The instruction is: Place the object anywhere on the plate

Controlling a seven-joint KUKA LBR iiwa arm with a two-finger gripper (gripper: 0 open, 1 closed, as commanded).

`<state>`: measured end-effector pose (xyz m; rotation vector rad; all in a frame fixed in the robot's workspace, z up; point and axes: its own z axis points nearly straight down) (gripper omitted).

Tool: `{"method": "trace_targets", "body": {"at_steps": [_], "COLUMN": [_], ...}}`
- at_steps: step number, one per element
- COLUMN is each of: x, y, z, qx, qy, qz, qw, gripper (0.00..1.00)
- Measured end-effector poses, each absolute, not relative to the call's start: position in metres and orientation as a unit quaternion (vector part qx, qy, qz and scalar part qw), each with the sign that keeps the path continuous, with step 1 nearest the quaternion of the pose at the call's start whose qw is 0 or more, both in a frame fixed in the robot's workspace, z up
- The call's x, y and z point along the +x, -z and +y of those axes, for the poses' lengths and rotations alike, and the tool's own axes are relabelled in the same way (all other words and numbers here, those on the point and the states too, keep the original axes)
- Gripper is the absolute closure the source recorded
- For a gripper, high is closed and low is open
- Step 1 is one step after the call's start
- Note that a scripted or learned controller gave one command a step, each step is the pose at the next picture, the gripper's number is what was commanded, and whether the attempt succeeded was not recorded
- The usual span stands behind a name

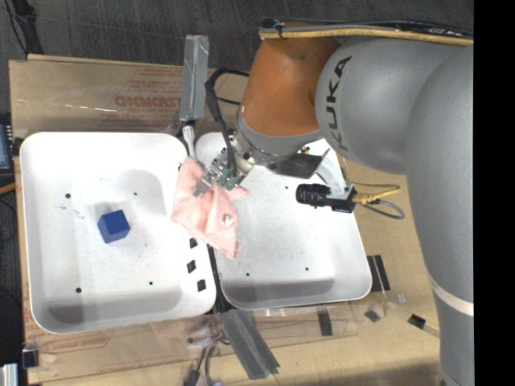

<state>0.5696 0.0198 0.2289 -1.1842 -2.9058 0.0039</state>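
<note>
While the cloth is draping over the ridge between the two bins, I'm seeing my claw pinching its upper corner. From that grip the cloth is hanging down and slightly left, its long axis running top to bottom. I'm spotting no plate; a blue cube is sitting in the left bin.

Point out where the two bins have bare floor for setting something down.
Left bin: bare all around the blue cube. Right bin: bare floor in front, between the pink cloth and its right wall. Crowded along the shared rim, where the cloth drapes under the gripper, and at the back under the arm.
</note>
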Motion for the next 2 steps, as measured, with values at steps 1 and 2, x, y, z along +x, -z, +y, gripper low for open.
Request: {"method": "trace_targets", "body": {"at_steps": [1, 2], "x": [0.563, 0.536], "y": [-0.225, -0.229], "z": [0.067, 0.119], "qx": [-0.183, 0.004], "qy": [-0.0009, -0.0007], "qz": [-0.983, -1.000], "qw": [0.001, 0.002], "gripper": [1.00, 1.00]}}
